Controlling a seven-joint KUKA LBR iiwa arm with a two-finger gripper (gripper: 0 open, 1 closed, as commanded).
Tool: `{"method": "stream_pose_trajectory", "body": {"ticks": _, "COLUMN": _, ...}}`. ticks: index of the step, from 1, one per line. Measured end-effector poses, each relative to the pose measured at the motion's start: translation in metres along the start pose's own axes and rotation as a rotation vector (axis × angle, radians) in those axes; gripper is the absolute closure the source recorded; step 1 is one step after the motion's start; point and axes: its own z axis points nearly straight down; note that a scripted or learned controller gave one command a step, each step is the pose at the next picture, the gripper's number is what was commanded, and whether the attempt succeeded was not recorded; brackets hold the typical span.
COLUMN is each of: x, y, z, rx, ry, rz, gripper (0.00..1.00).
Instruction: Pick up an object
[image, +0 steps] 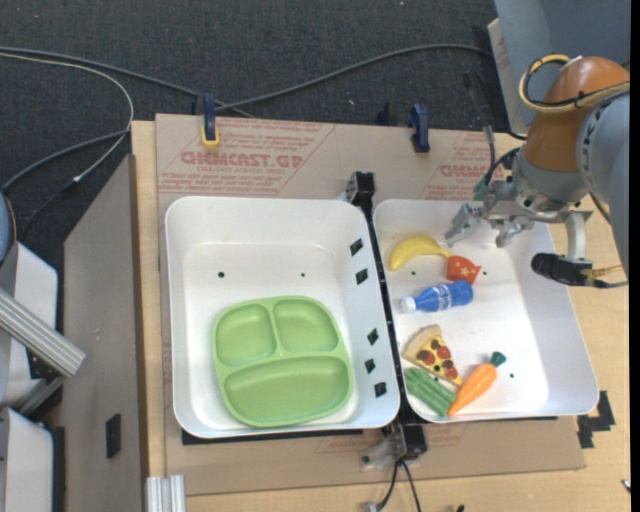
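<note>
A single fixed camera looks down at a slant from above the bench, far enough back to take in both shallow white plastic bins at once. The grey arm with its orange band enters from the frame's right, and its two-finger gripper sits in the upper right of the view. The bin beneath the gripper fills the frame's right half; the other bin lies beyond it, toward the left.
</note>
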Motion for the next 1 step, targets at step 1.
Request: {"method": "stream_pose_trajectory", "body": {"ticks": 1, "x": 0.0002, "y": 0.002, "z": -0.0156, "rx": -0.008, "ry": -0.001, "rz": -0.001, "gripper": 1.0}}
